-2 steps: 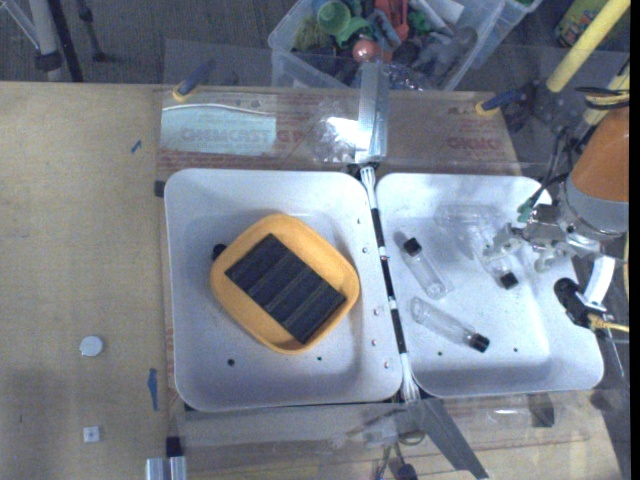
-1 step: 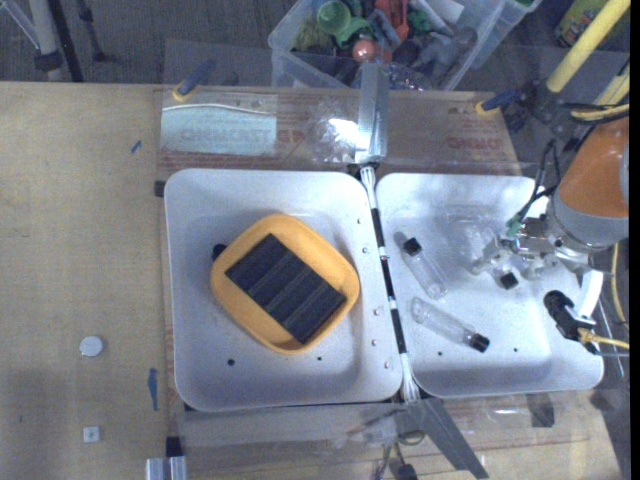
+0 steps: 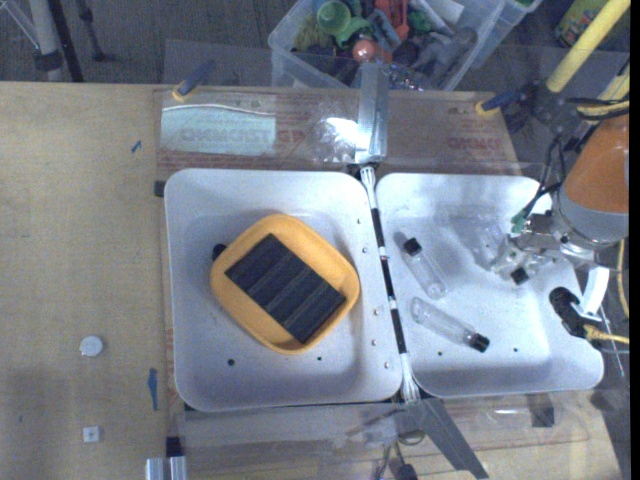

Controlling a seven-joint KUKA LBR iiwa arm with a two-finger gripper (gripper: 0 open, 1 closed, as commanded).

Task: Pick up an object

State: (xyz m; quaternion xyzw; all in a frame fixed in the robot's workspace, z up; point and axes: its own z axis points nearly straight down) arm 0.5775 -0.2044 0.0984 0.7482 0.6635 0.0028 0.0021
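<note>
A yellow rounded object [image 3: 285, 282] with a black ridged panel on top lies in the left bin [image 3: 190, 368]. Two clear tubes with black caps rest in the right bin [image 3: 560, 368]: one [image 3: 420, 264] near its left wall, the other [image 3: 450, 326] lower and closer to the front. A faint clear item [image 3: 487, 245] lies further right. My gripper [image 3: 515, 260] reaches in low over the right side of that bin, just beside the clear item. The view is too blurred there to show anything held.
Behind the bins stands a clear tub [image 3: 400, 18] full of mixed toys. A metal bar [image 3: 372, 118] and a plastic bag [image 3: 220, 128] lie on the board at the back. Black cables [image 3: 568, 313] hang by the right bin's right wall.
</note>
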